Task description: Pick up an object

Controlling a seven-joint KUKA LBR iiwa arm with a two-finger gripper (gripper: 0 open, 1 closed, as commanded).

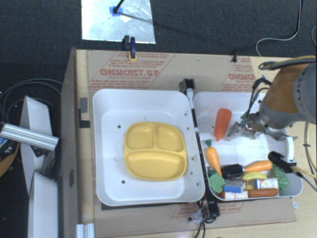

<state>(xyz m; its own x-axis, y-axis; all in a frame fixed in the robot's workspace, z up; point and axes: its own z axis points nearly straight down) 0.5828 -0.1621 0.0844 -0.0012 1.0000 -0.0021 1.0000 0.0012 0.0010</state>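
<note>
My gripper [234,131] hangs low over the right bin [237,99], its fingers pointing left toward an upright orange-red carrot-like piece [222,123] just beside them. The fingers look slightly apart with nothing between them. A second orange carrot [213,158] lies near the divider. Along the bin's front edge sits a pile of toy food: a black piece [232,171], an orange piece [257,167], a yellow one [253,175], small boxes [235,188] and a red sausage [263,193].
The left bin [109,108] holds a yellow sectioned plate [154,150]. The arm's grey body and orange band [290,90] cover the right bin's far right side. Cardboard lies under both bins, and cables run at the left and upper right.
</note>
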